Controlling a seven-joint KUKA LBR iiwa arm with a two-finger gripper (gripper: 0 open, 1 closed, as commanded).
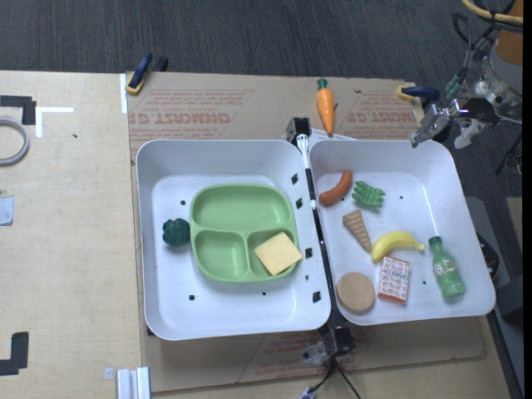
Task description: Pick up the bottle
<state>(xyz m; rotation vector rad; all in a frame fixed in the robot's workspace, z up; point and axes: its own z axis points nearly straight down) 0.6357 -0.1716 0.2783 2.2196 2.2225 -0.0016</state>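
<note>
Gripper (443,130) sits at upper right of frame, over the far right corner of the right bin, outside or right at its rim. Two fingers splayed apart, nothing between them. Well apart from the target.

Largest to smallest: tan cardboard sheet (191,106) under both bins; left shallow white plastic bin (154,223) at centre frame; right shallow white plastic bin (432,160) touching it along the middle seam. Light green three-compartment plastic tray (241,206) lies in left bin, with a yellow cheese-like wedge (277,253) in its lower right compartment, and a dark green broccoli toy (175,232) just left of tray.

Right bin holds: yellow plastic banana (396,243), green plastic bottle with white label (446,267) lying on its side near the bin's lower right wall, cap toward upper frame. Also a red-and-white small box (394,279), a round tan cookie-like disc (357,291), a tan waffle cone (358,229), a reddish-brown sausage (335,187), and a green bean cluster (368,194). Orange toy carrot (324,105) lies on cardboard above the bins.

Risks, as judgement: bottle is round and lying flat, so it could roll or squirt out of a pinch. It lies close to the right wall, so a finger may strike the rim. Banana and box are near on its left; an off-centre descent could nudge or grab those instead.
</note>
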